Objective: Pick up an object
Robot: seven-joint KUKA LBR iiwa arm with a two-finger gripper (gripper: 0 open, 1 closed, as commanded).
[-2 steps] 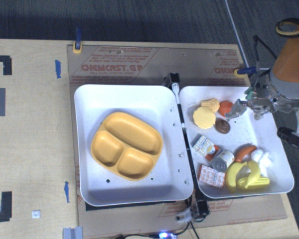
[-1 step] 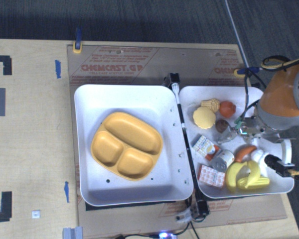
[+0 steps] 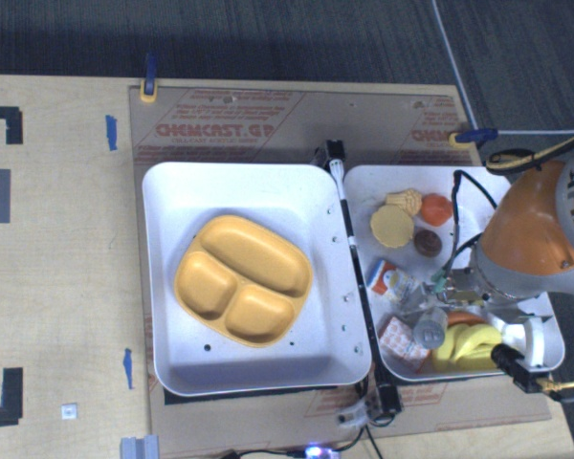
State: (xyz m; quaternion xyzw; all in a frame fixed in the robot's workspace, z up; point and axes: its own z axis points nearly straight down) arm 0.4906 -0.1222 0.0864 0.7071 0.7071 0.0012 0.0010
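Left bin (image 3: pixel 163 256) carries a yellow divided tray (image 3: pixel 244 277). Right bin (image 3: pixel 364 185) holds the clutter: round cracker (image 3: pixel 392 226), orange ball (image 3: pixel 436 208), banana (image 3: pixel 467 344). Gripper (image 3: pixel 438 299) sits low over the pile's middle; open or closed, can't tell. Advice: commit to one isolated piece, descend straight, clamp before lifting.

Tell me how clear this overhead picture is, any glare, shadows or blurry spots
Camera view: even, soft lighting; the yellow divided tray shows mild sheen, with a faint shadow on the left bin; around the gripper the small items in the right bin look soft and hard to separate.
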